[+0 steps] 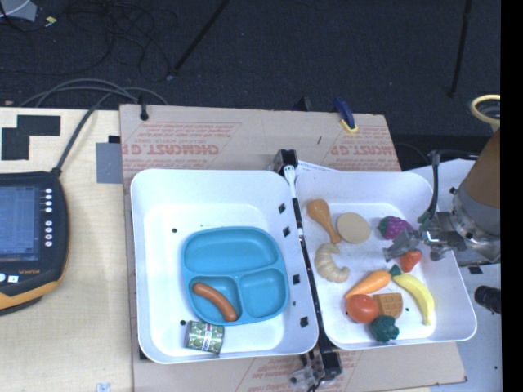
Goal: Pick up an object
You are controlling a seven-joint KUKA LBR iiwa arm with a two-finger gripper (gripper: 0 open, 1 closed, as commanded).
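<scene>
Two white bins sit side by side on the bench. The left bin (155, 219) holds a blue tray (235, 251) with a sausage (215, 300) in its near-left compartment, and a small can (203, 337) lies at the bin's near wall, just beside the tray. The right bin (458, 325) holds toy food: a drumstick (321, 217) and a beige disc (354, 228) at the far side, a croissant (330, 262) near the divider, a carrot (369, 282) in the middle, a banana (417, 295) to the right, a tomato (362, 308), a cracker (390, 305) and a broccoli (383, 328) at the near side. The arm (482, 190) enters from the right. The gripper (406, 246) hangs low over the right bin's right part, just beside purple grapes (395, 227) and a small red pepper (409, 260); whether its tips are spread or closed cannot be told, and nothing is seen between them.
</scene>
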